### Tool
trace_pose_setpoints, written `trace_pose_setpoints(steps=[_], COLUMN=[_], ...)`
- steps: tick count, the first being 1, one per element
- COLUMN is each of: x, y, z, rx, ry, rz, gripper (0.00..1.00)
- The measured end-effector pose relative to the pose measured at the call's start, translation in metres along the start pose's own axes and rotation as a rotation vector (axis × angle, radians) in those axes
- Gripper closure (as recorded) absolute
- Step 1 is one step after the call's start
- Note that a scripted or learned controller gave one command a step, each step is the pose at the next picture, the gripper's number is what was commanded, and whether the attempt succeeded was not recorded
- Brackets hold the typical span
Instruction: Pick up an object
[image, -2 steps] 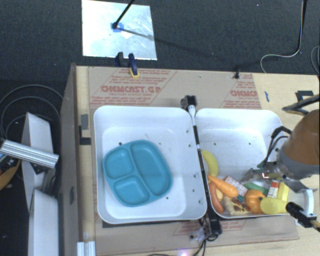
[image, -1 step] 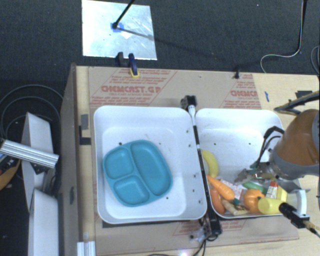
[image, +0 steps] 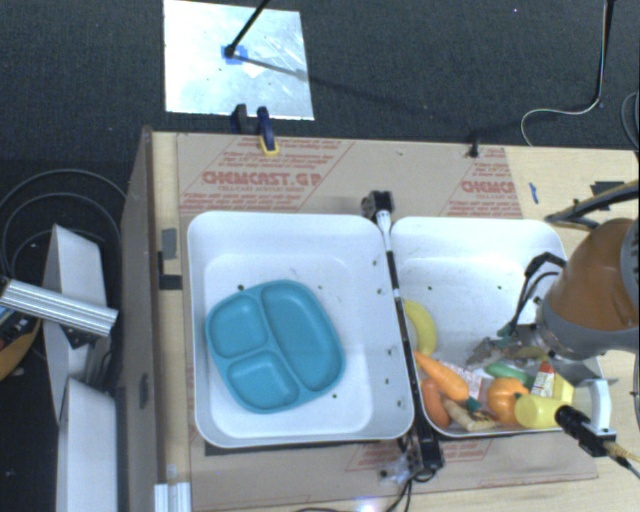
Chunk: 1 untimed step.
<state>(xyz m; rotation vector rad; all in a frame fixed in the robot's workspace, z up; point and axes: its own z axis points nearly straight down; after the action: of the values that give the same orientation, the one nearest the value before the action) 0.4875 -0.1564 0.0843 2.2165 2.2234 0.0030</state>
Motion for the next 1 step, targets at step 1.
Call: trace_pose_setpoints(steps=[1], x=[-0.0030], y=[-0.0004], z=[0.0001], rx=[0.001], ry=[0.001], rz=[0.001], gripper=[0.00])
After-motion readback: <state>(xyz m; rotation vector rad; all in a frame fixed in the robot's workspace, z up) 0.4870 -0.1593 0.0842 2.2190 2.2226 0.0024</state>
